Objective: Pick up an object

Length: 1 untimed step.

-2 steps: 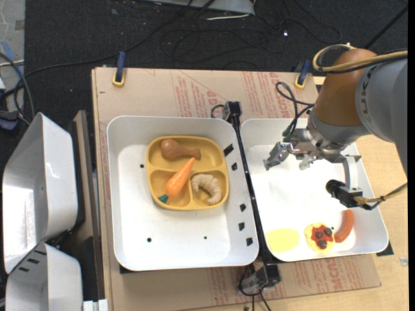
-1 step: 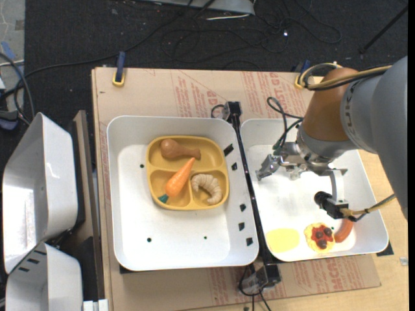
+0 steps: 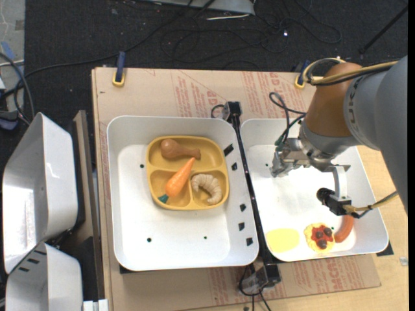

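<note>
Since the pincer (image 3: 283,165), apart or together I cannot tell, hangs over bare right bin (image 3: 295,203) floor, steer toward the sausage (image 3: 344,229) before descending.

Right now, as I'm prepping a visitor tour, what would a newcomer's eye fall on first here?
The yellow divided plate in the left bin stands out, holding a drumstick, a carrot and a pale shrimp. Next comes the grey and orange arm reaching from the right, its end effector over the right bin, where a yellow disc, a red-topped piece and a sausage lie along the near edge.
</note>
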Available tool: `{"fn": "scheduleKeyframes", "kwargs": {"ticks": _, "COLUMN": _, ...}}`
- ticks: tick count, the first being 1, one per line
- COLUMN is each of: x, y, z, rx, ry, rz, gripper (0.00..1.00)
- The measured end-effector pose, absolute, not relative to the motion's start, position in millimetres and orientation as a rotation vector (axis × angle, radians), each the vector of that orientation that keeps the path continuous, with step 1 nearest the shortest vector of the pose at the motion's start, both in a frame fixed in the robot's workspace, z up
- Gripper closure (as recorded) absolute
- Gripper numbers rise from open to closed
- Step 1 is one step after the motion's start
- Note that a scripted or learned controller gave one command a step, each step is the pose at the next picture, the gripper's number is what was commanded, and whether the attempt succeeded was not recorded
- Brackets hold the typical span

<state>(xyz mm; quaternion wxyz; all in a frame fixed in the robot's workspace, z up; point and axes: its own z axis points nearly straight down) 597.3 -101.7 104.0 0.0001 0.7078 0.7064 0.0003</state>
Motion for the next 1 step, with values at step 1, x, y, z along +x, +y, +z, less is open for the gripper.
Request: {"fn": "scheduleKeyframes", "kwargs": {"ticks": 1, "x": 588.4, "y": -104.9, "z": 158.3, "rx": 2.222, "ry": 2.217, "rz": 0.003, "gripper": 1.0}}
